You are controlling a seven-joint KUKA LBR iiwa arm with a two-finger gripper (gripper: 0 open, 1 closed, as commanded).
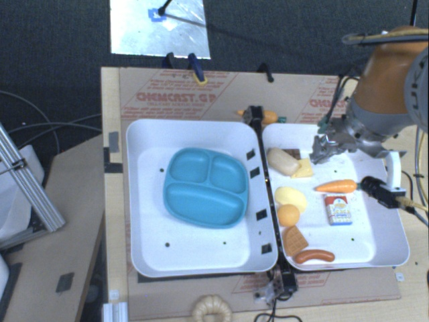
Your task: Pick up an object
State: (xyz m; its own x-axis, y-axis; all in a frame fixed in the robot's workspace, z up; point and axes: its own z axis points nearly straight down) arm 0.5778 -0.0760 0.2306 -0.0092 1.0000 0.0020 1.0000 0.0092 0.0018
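The right bin (392,243) holds toy food: a tan bread roll (282,161), a yellow cheese wedge (304,170), a carrot (336,186), a pale yellow potato (290,196), an orange ball (289,215), a small red box (339,210), a brown cracker (295,239) and a sausage (314,255). My gripper (321,149) hangs over the back of this bin, just above and right of the cheese wedge and close to the bread roll. Nothing shows held in it.
A blue divided plate (206,186) lies in the left bin (144,247). A black clip-lined divider (265,180) separates the bins. A black connector (379,190) on the arm juts over the right bin. A beige ring (211,308) lies in front of the bins.
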